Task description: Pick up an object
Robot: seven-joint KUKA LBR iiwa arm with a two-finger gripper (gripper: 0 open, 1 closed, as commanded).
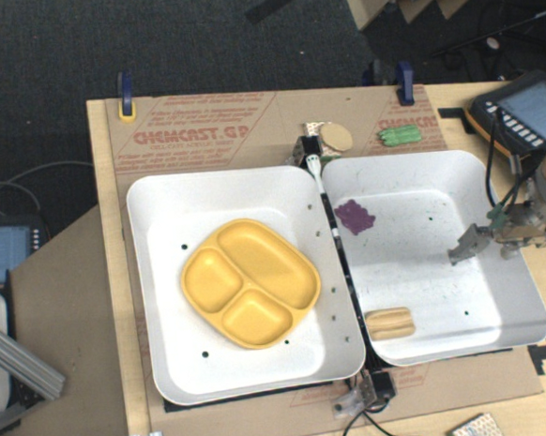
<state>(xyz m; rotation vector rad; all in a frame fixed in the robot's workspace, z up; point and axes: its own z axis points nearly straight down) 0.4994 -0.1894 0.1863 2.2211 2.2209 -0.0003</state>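
Observation:
Two white bins sit side by side on the bench. In the left bin [155, 269] lies a yellow three-compartment plate [250, 282]. The right bin [452, 335] holds a small purple piece [355, 216] near its back left corner and a tan bread-like piece [389, 322] by its front left edge. My gripper [467, 244] hangs over the right side of the right bin, well apart from both pieces, with nothing seen in it.
A green item [400, 136] and a round tan disc [335, 139] lie on the cardboard behind the bins. Blue clamps [404, 82] hold the board's back edge. A tablet-like device [519, 113] stands at the far right, and cables run near the arm.

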